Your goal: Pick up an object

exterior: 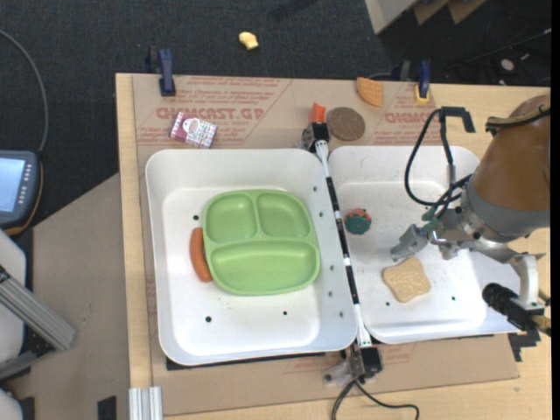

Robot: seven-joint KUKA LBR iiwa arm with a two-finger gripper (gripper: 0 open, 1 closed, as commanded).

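In the right bin [455, 322] lies a tan slice of toast [406, 281] near the front. A small green and red toy [357, 222] rests by the bin's left wall. My gripper [409, 243] hangs low over the bin's middle, just above and behind the toast and to the right of the small toy. Nothing shows in its grasp. The left bin [175, 322] holds a green divided plate [260, 241] with an orange sausage-shaped piece [200, 254] against its left side.
The divider between the bins [337, 234] runs just left of the small toy. On the bench behind the bins lie a brown round disc [346, 123], an orange wedge [370, 92] and a small pink packet [193, 129]. A black cable [420, 160] loops over the right bin.
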